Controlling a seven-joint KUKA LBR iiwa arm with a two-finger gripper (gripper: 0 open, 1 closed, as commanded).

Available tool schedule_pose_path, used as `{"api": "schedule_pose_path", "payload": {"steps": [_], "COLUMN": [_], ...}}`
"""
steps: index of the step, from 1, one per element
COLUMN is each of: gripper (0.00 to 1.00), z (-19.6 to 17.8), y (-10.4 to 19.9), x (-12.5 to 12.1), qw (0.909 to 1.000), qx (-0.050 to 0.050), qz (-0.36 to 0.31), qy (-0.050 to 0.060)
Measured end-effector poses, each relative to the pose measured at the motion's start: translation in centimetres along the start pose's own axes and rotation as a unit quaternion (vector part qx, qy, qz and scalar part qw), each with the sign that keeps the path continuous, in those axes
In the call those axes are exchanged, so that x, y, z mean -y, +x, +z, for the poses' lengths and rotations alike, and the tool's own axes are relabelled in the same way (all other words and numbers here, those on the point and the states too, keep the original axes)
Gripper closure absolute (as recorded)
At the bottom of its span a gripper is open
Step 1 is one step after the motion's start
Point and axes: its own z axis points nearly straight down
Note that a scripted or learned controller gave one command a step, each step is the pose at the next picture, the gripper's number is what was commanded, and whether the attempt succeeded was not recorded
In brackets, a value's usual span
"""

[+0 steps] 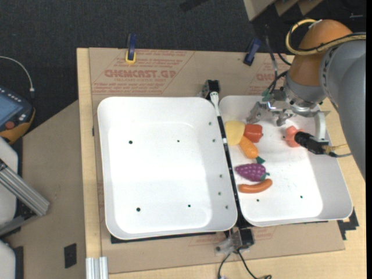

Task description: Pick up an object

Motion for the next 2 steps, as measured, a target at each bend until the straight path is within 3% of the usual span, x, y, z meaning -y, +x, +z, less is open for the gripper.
{"api": "schedule_pose_path", "payload": {"steps": [1,2], "gripper": [1.00,1.00], "z": [-1.1,-13.4], "y": [-0.2,6.0], "x": [-0.1,2.6], "qw": [1.0000,1.0000], "qx": [0.001,0.000], "qz": [0.001,-0.002], "qy": [-0.002,-0.007]}}
